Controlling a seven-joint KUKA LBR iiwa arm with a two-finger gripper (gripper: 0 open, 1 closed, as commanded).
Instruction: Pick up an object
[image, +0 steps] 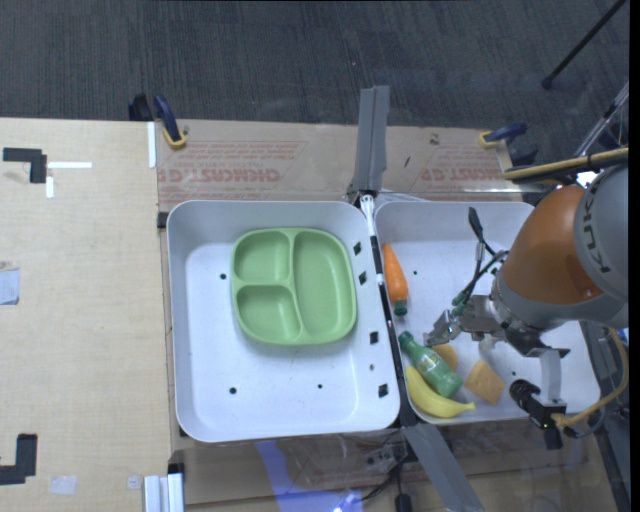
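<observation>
arm (560, 265): reaching in over the right bin (440, 235)
gripper (443, 327): can't tell its state, hovering by the bottle (430, 365)
right bin: holding carrot (396, 279), bottle, banana (435, 397)
left bin (200, 330): holding a green plate (294, 286)

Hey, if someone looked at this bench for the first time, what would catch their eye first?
Probably the green divided plate lying alone in the left bin, and the arm's orange band looming over the right bin. Below it, the end effector hovers near a cluster at the right bin's near-left corner: a carrot, a green bottle and a banana.
</observation>
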